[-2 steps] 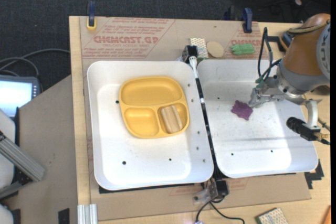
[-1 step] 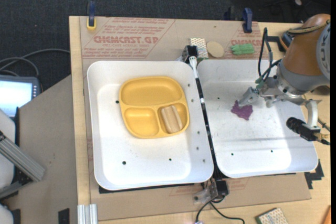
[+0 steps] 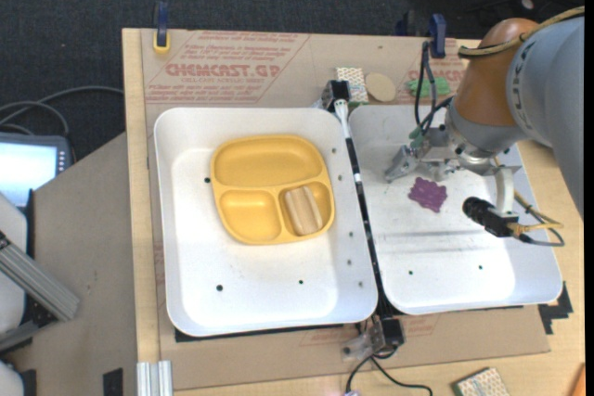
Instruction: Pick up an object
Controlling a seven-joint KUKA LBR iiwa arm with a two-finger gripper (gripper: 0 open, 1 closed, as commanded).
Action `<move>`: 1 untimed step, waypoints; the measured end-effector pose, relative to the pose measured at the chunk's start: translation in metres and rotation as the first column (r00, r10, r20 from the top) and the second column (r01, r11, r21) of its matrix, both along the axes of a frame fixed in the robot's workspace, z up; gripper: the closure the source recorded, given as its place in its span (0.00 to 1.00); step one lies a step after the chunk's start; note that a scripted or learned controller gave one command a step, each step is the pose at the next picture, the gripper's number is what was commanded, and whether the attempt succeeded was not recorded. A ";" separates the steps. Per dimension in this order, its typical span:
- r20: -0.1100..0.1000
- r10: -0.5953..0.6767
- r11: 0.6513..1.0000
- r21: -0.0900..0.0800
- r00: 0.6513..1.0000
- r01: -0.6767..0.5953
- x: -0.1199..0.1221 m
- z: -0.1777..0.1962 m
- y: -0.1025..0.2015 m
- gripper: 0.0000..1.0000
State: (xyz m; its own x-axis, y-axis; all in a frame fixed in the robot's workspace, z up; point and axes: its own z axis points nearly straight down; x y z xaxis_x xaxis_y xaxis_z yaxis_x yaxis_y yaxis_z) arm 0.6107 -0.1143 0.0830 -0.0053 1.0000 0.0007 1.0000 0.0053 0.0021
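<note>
- The yellow plastic plate with three compartments (image 3: 269, 164) is my landmark; it lies in the shallow white bin on the view's left (image 3: 260, 287), in the far half of that bin, with bare white floor on its near side.
- A tan rounded block (image 3: 301, 209) lies in the plate's near right compartment. The other two compartments hold nothing that I can make out.
- The second shallow white bin (image 3: 445, 278) sits directly to the right of the plate's bin, and the two rims touch along a dark seam.
- The small purple crumpled lump (image 3: 428, 193) is the one loose thing in that second bin. It lies flat on the bin floor, well to the right of the plate, across the seam, about level with the tan block.
- My end effector (image 3: 422, 162) is low in the second bin, also well to the right of the plate, and just on the far side of the purple lump.
- I cannot tell how far open my end effector is, and I see nothing gripped in it; the purple lump lies clear on the bin floor just beside it.
- My grey arm with its orange band (image 3: 487, 83) comes in from the view's right, farther from the plate than the purple lump.
- On the brown bench (image 3: 232, 70), a round tan disc (image 3: 380, 87) lies beyond the plate and to its right, outside both bins.
</note>
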 end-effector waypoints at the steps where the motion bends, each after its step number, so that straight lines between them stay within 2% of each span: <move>1: -0.006 -0.011 1.000 0.001 1.000 0.011 -0.033 0.002 -0.051 0.00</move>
State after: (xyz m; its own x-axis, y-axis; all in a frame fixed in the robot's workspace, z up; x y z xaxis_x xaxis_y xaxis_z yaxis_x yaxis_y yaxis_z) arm 0.5773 -0.1657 0.0846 0.0054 1.0000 0.0015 1.0000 -0.0054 -0.0042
